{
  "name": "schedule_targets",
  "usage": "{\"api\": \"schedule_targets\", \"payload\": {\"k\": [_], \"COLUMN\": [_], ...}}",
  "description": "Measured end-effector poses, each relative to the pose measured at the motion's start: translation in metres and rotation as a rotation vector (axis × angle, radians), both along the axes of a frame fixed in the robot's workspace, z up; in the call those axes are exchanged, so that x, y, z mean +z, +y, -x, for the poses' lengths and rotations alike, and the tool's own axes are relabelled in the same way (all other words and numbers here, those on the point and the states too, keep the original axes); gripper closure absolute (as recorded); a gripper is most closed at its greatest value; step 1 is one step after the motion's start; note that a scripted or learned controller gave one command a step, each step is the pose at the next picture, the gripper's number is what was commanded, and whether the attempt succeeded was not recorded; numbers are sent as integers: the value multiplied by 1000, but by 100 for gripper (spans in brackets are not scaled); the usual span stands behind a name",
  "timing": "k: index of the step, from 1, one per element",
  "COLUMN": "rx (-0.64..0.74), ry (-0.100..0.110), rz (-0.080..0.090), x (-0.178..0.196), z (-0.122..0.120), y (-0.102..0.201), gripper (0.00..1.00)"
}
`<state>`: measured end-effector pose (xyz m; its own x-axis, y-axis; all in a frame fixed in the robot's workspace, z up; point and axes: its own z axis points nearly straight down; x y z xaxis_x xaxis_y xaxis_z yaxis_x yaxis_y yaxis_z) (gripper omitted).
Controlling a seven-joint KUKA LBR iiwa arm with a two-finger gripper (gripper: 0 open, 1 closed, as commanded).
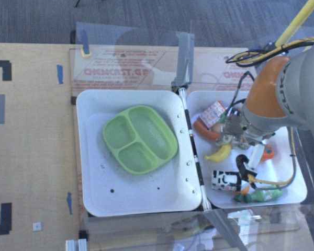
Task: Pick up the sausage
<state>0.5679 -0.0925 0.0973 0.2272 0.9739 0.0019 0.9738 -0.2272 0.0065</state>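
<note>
The sausage (204,129), a short orange-red link, lies in the upper left part of the right bin (298,184), slanting down to the right. My gripper (227,136) hangs low over the bin just past the sausage's right end, between it and a yellow banana (220,152). The wrist hides the gripper's tip and the sausage's right end. Nothing can be seen held in the gripper.
A green divided plate (140,138) sits in the left bin (94,192). Around the sausage the right bin holds a pink-and-white packet (214,112), a black-and-white carton (223,179), a green bottle (266,195) and a red-orange piece (268,151).
</note>
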Motion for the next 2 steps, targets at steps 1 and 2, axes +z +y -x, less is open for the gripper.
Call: {"api": "schedule_targets", "payload": {"k": [1, 2], "rx": [-8, -8], "ry": [7, 8], "rz": [1, 1], "x": [106, 106], "z": [-39, -39], "y": [86, 86], "gripper": [100, 0]}}
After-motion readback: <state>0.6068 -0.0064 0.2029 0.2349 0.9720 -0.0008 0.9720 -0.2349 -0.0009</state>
